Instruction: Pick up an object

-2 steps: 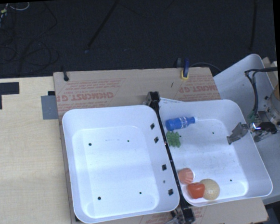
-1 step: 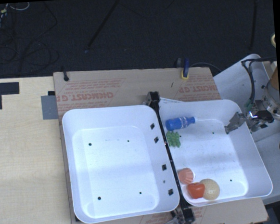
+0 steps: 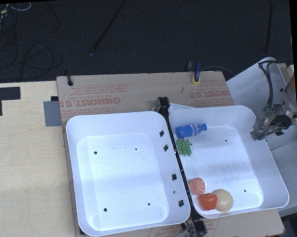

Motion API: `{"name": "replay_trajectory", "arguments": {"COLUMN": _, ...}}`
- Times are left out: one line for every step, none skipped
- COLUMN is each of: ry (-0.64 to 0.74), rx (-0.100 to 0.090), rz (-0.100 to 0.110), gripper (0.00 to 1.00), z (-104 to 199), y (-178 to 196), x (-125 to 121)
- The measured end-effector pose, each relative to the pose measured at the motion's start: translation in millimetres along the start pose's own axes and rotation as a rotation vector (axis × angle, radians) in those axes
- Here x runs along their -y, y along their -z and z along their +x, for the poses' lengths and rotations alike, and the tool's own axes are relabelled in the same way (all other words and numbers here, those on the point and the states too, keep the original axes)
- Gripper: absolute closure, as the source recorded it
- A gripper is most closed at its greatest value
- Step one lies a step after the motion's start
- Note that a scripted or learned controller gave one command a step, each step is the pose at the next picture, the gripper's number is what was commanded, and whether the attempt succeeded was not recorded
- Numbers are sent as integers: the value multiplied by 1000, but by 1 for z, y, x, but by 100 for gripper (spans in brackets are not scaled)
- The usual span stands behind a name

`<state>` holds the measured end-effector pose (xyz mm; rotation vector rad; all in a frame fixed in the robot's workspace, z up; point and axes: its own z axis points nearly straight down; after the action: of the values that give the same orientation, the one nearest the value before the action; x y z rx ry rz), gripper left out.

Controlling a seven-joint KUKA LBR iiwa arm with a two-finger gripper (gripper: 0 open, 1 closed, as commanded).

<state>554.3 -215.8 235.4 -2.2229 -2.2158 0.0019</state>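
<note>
The tool point(image 3: 266, 126) is hanging just outside the right edge of the right bin point(image 3: 267, 162), near that bin's far right corner, over the pale grey sheet point(image 3: 248, 84) lying on that side of the surface. I cannot tell how it is standing; nothing is visibly in its hold. Dark cables point(image 3: 268, 83) are looping down to it from above.

Between the two bins a black divider strip point(image 3: 175, 162) with small clips is running from the far edge to the near edge, and a sheet of brown cardboard point(image 3: 116, 95) printed with red lettering is lying under both bins. A blue and yellow clamp point(image 3: 196, 72) is gripping the cardboard's far edge. The pale wooden surface point(image 3: 25, 176) is stretching away to the left, carrying black and grey patches near its far left corner.

The left bin point(image 3: 73, 172) is showing its white floor with a few dark dots.

All the pickable things are sitting in the right bin, along its left edge. A blue bottle point(image 3: 190, 130) with a white band is lying on its side near the far left corner. Just nearer, a small green leafy piece point(image 3: 184, 147) is resting against the divider side. Down in the near left corner, a pale orange round piece point(image 3: 197, 186), a red piece point(image 3: 208, 201) and a cream-yellow ball point(image 3: 223, 200) are clustering together, the red one touching the ball.
</note>
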Motion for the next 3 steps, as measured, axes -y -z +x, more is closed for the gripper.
{"name": "replay_trajectory", "arguments": {"ry": 8, "rx": 0, "rz": 2, "gripper": 100, "z": 4, "y": -66, "x": -18}}
{"name": "replay_trajectory", "arguments": {"ry": 5, "rx": 2, "rz": -2, "gripper": 100, "z": 2, "y": -114, "x": -54}}
{"name": "replay_trajectory", "arguments": {"ry": 5, "rx": 2, "rz": -5, "gripper": 100, "z": 2, "y": -139, "x": -91}}
